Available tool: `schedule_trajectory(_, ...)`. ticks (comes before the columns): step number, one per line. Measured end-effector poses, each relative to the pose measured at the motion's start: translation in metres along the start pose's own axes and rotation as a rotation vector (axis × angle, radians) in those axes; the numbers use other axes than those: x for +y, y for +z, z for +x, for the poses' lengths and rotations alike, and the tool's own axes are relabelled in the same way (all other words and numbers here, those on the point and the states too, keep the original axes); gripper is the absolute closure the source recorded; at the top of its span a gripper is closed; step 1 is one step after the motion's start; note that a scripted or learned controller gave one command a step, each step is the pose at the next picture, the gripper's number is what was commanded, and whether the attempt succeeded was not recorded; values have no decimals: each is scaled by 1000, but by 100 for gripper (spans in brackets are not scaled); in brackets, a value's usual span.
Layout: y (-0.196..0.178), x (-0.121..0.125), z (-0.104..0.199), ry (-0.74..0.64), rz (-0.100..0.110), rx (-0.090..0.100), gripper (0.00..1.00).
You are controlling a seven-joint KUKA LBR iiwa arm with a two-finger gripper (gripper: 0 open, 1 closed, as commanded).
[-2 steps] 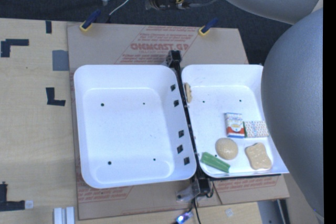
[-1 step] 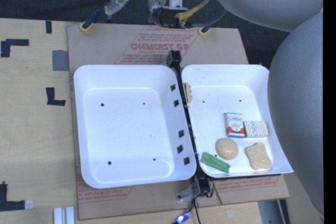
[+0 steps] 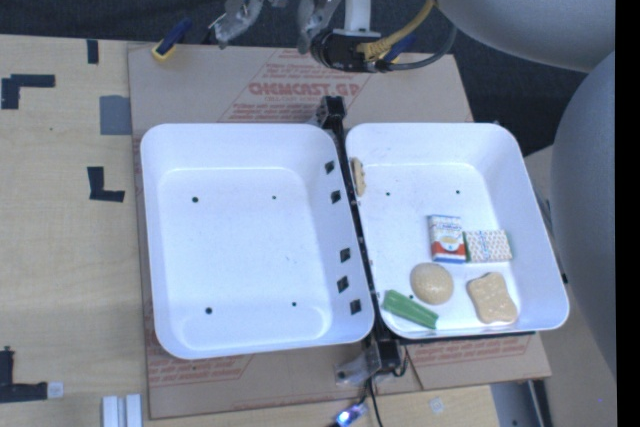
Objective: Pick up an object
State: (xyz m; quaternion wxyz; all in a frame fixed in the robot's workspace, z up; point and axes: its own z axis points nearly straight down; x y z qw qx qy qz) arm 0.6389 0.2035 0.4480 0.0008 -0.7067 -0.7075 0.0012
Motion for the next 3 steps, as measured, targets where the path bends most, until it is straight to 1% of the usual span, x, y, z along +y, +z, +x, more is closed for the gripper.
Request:
schedule_trajectory(1, -45, -19, -6, -1, -5, 2, 0)
schedule_trajectory(2, -22, -32, -33, 1, 2, -1, 0)
schedule_trajectory(3, -76, -40, -28, -2, -7, 3, 0)
